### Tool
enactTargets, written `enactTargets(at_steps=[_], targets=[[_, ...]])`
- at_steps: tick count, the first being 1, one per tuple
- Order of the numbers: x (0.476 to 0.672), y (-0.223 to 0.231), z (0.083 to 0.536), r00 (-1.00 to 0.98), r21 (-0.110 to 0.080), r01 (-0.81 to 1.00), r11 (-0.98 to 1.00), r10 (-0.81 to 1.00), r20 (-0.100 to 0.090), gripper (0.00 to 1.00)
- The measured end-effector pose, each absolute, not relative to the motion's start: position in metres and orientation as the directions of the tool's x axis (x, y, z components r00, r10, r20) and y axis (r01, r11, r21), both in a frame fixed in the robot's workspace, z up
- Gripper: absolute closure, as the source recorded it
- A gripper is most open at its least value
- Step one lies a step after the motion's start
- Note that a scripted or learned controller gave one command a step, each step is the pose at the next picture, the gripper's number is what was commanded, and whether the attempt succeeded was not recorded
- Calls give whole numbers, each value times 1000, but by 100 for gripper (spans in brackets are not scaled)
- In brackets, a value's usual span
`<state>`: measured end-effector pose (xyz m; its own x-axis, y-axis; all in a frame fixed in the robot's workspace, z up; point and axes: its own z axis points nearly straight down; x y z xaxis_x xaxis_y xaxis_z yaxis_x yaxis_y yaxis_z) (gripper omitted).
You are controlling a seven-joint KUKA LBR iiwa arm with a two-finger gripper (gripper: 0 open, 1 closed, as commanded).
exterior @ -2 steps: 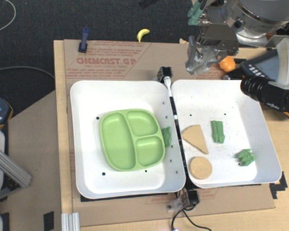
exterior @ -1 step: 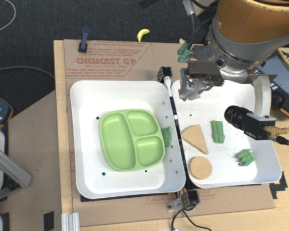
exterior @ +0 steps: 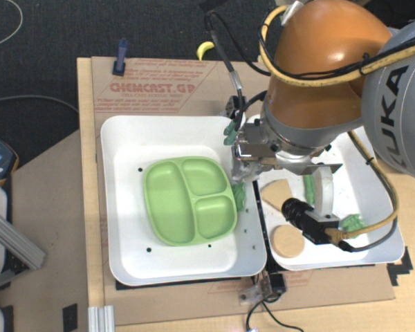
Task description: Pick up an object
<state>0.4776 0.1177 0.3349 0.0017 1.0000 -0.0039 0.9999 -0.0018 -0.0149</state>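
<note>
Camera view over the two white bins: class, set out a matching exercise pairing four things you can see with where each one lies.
Things:
1. green divided plate
2. round tan disc
3. blue clip
4. yellow piece

Places:
A. on the dark floor past the board's far edge
B. in the left bin
C. on the brown board's far left corner
D. in the right bin, near its front edge

Pairs: 1-B, 2-D, 3-C, 4-A

A smooth, matt green plastic divided plate (exterior: pixel 190 200) lies in a glossy white plastic bin (exterior: pixel 124 185) on brown cardboard (exterior: pixel 152 88).
</note>
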Motion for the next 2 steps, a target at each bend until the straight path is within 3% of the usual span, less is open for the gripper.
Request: enactTargets(at_steps=[1,2], targets=[[479,118,342,1,0,1000,-1,1000,0,0],[485,101,493,0,20,1000,0,1000,5,0]])
